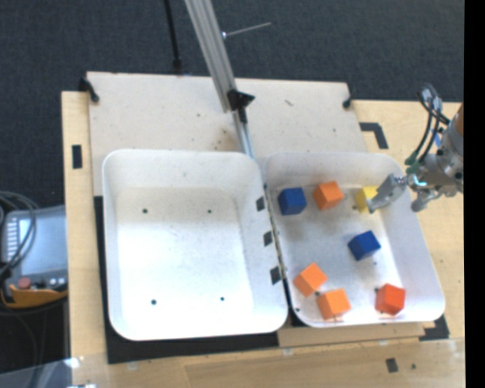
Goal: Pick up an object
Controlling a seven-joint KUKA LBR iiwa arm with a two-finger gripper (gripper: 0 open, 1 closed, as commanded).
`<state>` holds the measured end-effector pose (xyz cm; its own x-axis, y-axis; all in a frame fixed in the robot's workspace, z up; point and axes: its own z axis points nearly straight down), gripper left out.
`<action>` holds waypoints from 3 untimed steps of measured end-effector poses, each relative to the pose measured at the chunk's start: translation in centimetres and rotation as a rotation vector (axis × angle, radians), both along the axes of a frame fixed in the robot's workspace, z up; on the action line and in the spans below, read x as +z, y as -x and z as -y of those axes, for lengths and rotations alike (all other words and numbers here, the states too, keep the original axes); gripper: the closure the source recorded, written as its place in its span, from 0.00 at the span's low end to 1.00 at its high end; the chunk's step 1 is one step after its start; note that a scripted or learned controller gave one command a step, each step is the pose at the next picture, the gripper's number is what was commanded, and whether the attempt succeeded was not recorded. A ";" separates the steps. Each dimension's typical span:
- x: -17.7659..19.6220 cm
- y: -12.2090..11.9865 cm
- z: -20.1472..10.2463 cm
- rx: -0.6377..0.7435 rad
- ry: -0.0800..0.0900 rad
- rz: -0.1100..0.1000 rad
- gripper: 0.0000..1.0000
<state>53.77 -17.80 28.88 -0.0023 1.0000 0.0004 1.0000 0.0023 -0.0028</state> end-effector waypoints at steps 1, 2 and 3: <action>0.2 -0.1 0.0 0.000 0.001 0.005 0.00; -5.5 -0.2 -0.8 -0.004 0.001 -0.002 0.00; -11.6 0.3 -1.3 -0.004 0.001 -0.003 0.00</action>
